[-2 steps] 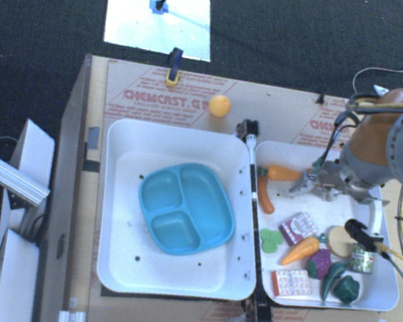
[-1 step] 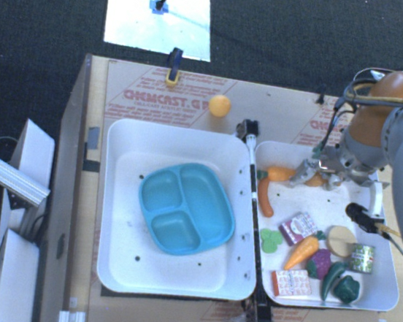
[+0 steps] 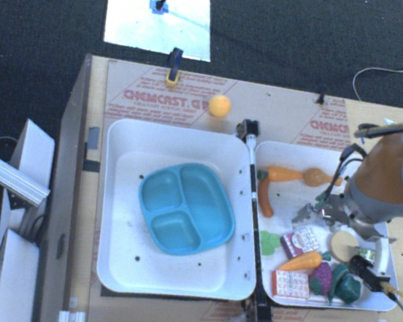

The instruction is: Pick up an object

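Orange toy carrots point(image 3: 300, 262), cards point(image 3: 290, 284) and a spoon point(image 3: 295, 175) crowd the right bin point(image 3: 272, 295) around the gripper point(image 3: 315, 216); grip unclear.

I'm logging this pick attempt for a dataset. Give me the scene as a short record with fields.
left bin: holds a blue divided plate
right bin: cluttered with toy food, including a carrot and a wooden spoon
outside the bins: orange ball on the board behind the left bin
arm: over the right bin
gripper state: cannot tell
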Controlling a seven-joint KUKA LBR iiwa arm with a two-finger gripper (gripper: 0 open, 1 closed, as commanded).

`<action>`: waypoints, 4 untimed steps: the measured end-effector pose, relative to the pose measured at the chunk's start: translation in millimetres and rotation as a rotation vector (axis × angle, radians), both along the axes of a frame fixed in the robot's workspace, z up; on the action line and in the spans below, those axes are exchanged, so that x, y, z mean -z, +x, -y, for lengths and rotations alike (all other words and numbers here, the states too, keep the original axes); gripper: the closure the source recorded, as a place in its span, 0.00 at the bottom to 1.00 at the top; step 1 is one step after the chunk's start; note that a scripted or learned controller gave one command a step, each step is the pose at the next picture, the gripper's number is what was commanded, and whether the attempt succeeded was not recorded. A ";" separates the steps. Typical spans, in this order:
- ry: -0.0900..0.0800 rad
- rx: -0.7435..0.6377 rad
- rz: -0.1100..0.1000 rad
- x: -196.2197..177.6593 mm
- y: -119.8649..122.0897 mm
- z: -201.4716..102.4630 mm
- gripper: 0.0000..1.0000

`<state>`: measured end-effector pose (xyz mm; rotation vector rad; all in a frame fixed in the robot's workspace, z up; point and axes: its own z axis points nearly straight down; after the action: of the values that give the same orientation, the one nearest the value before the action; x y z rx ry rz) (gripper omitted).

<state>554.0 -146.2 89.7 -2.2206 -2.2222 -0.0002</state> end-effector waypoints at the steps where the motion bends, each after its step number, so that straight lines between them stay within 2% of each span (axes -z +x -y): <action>1: -0.002 -0.002 -0.001 4.8 100.7 -55.0 0.00; 2: 0.001 -0.006 -0.008 -4.7 99.7 -55.8 1.00; 3: -0.003 -0.001 0.005 -86.0 68.9 8.4 1.00; 4: -0.002 -0.001 0.002 -72.1 89.4 59.8 1.00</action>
<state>643.4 -206.0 161.8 -2.2222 -2.2251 -0.0005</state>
